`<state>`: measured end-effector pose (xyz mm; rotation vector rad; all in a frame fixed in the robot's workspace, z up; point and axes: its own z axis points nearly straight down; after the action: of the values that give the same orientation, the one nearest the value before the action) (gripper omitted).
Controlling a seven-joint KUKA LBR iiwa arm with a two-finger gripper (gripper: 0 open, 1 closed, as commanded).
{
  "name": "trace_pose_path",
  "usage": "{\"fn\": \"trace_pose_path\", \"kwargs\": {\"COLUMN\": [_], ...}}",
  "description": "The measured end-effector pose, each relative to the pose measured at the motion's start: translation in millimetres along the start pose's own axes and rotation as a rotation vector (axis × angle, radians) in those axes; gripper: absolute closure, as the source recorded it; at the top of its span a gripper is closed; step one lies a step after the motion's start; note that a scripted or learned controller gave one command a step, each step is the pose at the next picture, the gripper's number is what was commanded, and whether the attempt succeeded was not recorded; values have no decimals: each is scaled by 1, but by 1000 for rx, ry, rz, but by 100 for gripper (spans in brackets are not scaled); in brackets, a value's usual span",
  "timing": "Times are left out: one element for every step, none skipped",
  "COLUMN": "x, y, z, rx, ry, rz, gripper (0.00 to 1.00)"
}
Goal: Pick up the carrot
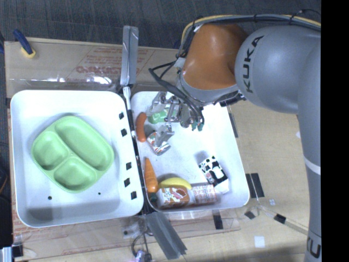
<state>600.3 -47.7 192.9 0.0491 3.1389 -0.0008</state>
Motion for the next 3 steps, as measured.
{"fn": "trace_pose_path", "kwargs": {"x": [0, 66, 79], "y": [0, 38, 70], "z": [0, -4, 0], "rx": [0, -1, -1], "ry": [0, 4, 1], "rz": [0, -253, -1018], "gripper": [0, 0, 0]}}
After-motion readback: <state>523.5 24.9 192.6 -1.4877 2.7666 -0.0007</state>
